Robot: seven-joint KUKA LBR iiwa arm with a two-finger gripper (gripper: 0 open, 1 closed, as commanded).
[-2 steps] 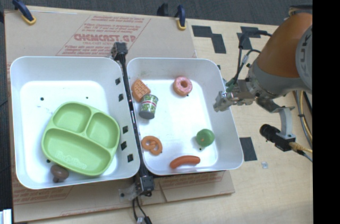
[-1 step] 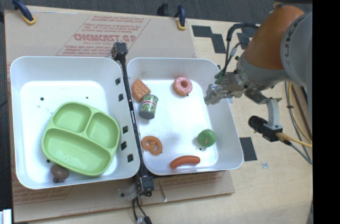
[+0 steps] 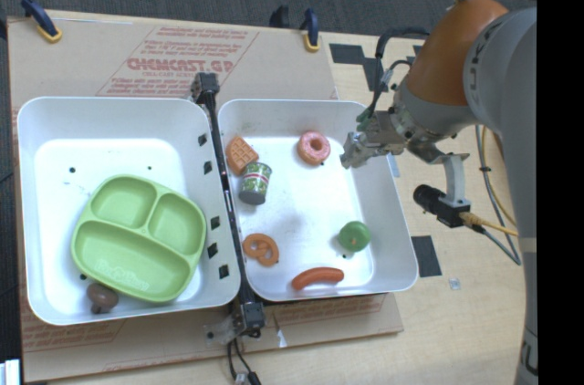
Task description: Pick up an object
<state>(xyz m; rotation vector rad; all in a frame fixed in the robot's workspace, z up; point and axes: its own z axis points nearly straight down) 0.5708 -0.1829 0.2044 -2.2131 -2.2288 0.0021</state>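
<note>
While the gripper [image 3: 358,151] hangs over the right rim of the right bin [image 3: 388,201], just beside the pink donut [image 3: 314,147], whether it is spread or pressed together cannot be told from this slant, and nothing shows in its grasp. The same bin holds a waffle [image 3: 241,153] touching a small cup [image 3: 255,182], a pretzel [image 3: 261,248], a green apple [image 3: 354,235] and a sausage [image 3: 318,277], while the left bin [image 3: 36,128] bears a green divided plate [image 3: 139,237] with a brown lump [image 3: 102,297] at its near corner
</note>
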